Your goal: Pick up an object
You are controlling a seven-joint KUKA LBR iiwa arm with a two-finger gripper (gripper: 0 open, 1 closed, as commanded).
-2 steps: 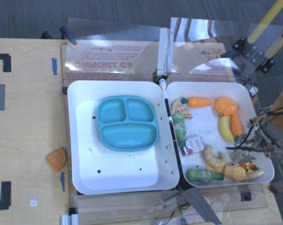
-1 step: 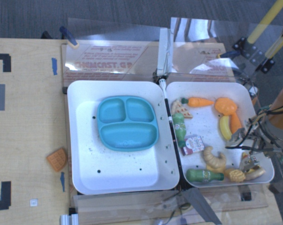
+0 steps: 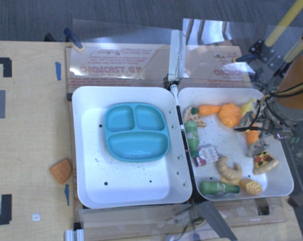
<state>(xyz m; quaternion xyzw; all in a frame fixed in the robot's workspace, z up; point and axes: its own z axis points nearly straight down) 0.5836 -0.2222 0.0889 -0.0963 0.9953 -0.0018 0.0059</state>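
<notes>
My gripper (image 3: 255,133) hangs low over the right side of the right bin (image 3: 282,185), under the grey arm with its cables. A small orange piece (image 3: 252,136) sits right at the gripper; I cannot see whether it is gripped or just lies below. Close by are a pizza slice (image 3: 266,161), an orange round fruit (image 3: 230,114), a carrot (image 3: 209,109) and a yellow item (image 3: 248,107). Further left and forward lie a croissant (image 3: 230,170), a red-and-white packet (image 3: 207,154) and two green bottles (image 3: 192,137) (image 3: 219,188).
The left bin (image 3: 86,134) holds a blue divided plate (image 3: 136,132). An orange waffle-like toy (image 3: 61,170) lies on the wooden bench left of the bins. A yellow corn-like piece (image 3: 253,186) rests at the right bin's front. Clear plastic sheets stand behind both bins.
</notes>
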